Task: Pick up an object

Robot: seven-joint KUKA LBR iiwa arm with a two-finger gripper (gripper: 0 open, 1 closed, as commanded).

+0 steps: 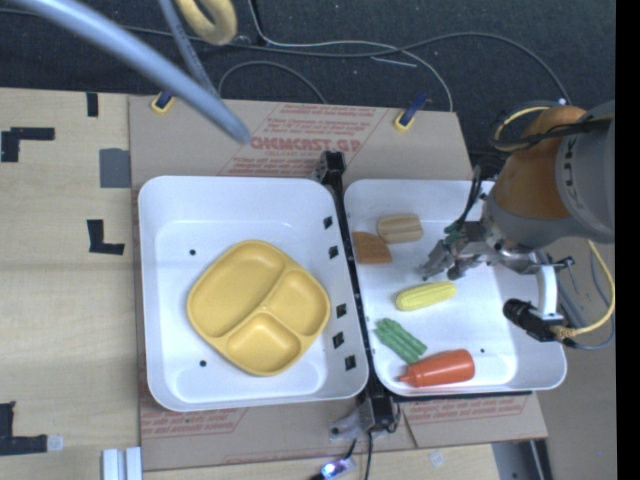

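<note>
The right bin (520, 373) holds several toy foods: a yellow corn cob (424, 295), a green bean pod (401, 339), an orange-red carrot (438, 368), a tan bread piece (399, 228) and a brown slab (371, 248) by the left wall. My gripper (447, 257) reaches in from the right and hangs low just above and right of the corn cob. I see nothing held between its fingers.
The left bin (165, 228) holds a yellow divided plate (258, 306). A black divider (343, 268) runs between the bins. The arm's orange band (530, 173) and grey body stand over the right bin's right side. Cables cross the dark floor at the back.
</note>
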